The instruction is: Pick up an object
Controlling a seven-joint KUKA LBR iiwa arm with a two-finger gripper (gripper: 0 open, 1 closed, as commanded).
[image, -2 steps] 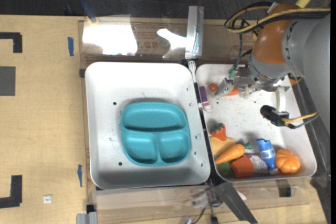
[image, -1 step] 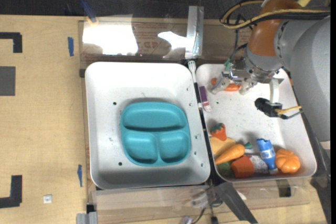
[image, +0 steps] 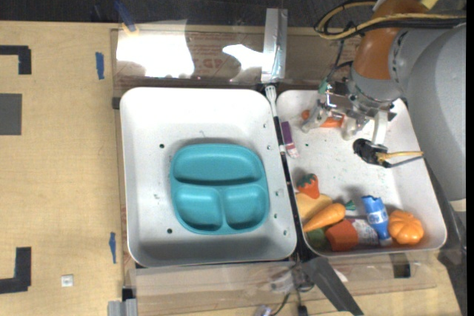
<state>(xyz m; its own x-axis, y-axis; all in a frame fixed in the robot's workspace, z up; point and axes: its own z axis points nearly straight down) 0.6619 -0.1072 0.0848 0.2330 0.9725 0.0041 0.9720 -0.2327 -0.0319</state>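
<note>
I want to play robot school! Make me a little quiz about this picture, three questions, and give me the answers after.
1. True or false: the teal divided tray lies in the left bin.
2. Which corner of the right bin has the pile of toy food, like the carrot and the small orange pumpkin? A) far corner B) near corner C) it is outside the bin
3. Fill in: the gripper hovers over the ____ end of the right bin, away from the blue bottle.

Key: 1 true. 2 B. 3 far.
</note>
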